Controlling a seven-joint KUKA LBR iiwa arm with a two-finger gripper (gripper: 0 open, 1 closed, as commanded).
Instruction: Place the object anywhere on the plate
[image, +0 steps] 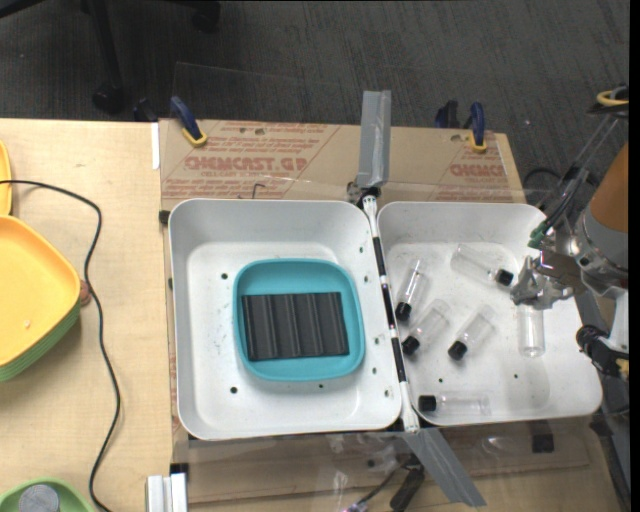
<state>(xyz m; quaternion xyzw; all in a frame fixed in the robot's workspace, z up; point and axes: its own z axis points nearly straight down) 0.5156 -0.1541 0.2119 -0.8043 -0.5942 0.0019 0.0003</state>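
over the right bin (560, 400), near its right wall, the gripper (530, 290) hangs low at the end of the arm (610, 220). a clear vial (531, 330) lies just under and in front of it, its long axis running roughly toward the camera and away, so it points down the picture from the gripper. whether the vial is touched or held cannot be told; the metal parts blur together there, and the state of the fingers cannot be told either. other clear vials with black caps lie scattered to the left: one near the top (482, 267), three in the middle (408, 292) (425, 328) (470, 335), and one at the bottom edge (455, 405). the plate (298, 322), teal with a dark ribbed middle, sits in the left bin (200, 300), well apart from the gripper and straight left across the divider. judging from this, nothing has reached the plate, and the carry will run leftward over that divider.
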